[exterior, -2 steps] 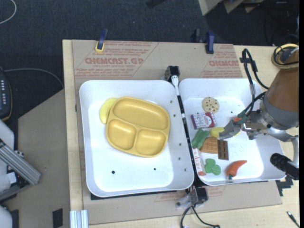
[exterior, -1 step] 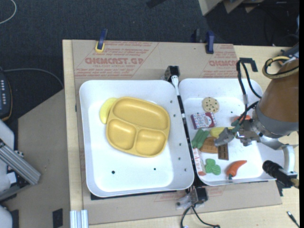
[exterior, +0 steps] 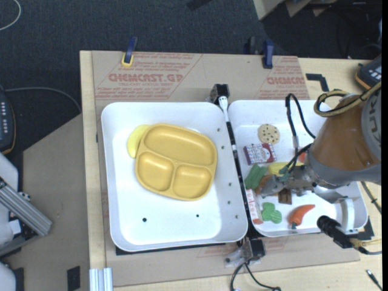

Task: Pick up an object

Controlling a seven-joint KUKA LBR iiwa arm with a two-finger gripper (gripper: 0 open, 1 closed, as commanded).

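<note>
Step in hand: the approach to a grasp, by my reading. The two-finger gripper [exterior: 284,185] on the grey arm with the orange band [exterior: 342,139] is low over the middle of the right shallow white bin [exterior: 240,115]; nothing can be seen lifted.

Claw state: cannot be told. The wrist body covers the tips, and the dark parts beneath it blur together.

Candidate objects: a green leaf-shaped toy [exterior: 256,176] just beside the gripper toward the bin's left wall; a small yellow piece [exterior: 277,168] touching or partly under it; a red-labelled packet [exterior: 258,154] and a round speckled cookie [exterior: 267,133] nearer the far edge; a green round-lobed toy [exterior: 271,213] and an orange-red pepper-shaped toy [exterior: 302,212] near the front edge.

Other bin: the left shallow white bin [exterior: 115,162] carries a yellow three-compartment plastic plate [exterior: 176,160], which lies over a flat yellow item [exterior: 134,140] at its left side.

Next move: probably a closing on whichever piece lies below the tips, then a straight lift; the crowding calls for a clean single catch.

Hidden: the bin's right wall and whatever lies under the arm; the brown shape beneath the wrist is unclear.
</note>
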